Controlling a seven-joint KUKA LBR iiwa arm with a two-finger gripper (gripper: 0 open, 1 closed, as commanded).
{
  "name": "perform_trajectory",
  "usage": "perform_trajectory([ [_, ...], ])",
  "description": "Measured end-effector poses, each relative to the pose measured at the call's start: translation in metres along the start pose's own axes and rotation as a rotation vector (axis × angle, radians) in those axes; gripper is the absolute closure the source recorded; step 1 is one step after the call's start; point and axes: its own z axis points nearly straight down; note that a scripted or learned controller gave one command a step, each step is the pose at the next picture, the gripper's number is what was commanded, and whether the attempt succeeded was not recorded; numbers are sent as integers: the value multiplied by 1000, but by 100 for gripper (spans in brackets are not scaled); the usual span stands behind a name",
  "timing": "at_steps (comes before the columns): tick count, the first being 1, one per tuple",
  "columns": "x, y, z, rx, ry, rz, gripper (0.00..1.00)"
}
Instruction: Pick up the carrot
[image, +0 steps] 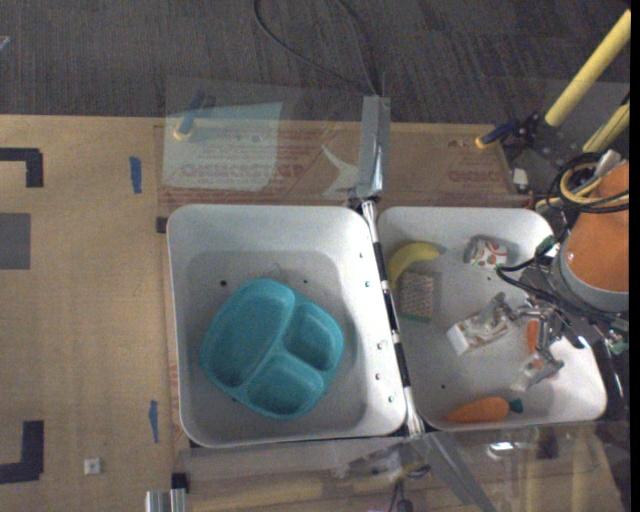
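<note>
Carrot (478, 409) lies in the right bin (590, 405), near its front wall, on its side, with the orange body pointing to the left and the small green end to the right. Nothing touches it. My gripper (540, 352) hangs over the same bin, a little behind the carrot and to its right, and it is apart from the carrot. I cannot tell if my fingers are spread or closed, because they are blurred and mixed with the cables around my wrist. I see no object between them.

In the same bin there is a yellow banana (413, 257) at the back left corner, and just in front of it a brownish sponge (417, 296). A small patterned cup (485, 251) lies near the back wall. A white and orange toy (478, 330) rests in the middle of the bin, just beside my gripper on its left.

The left bin (190, 300) holds a teal divided plate (273, 347), which lies flat, turned at an angle.
</note>
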Motion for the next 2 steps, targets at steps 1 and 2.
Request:
perform_trajectory([
  [1, -25, 18, 91, 19, -23, -210, 0],
  [2, -25, 18, 91, 19, -23, -211, 0],
])
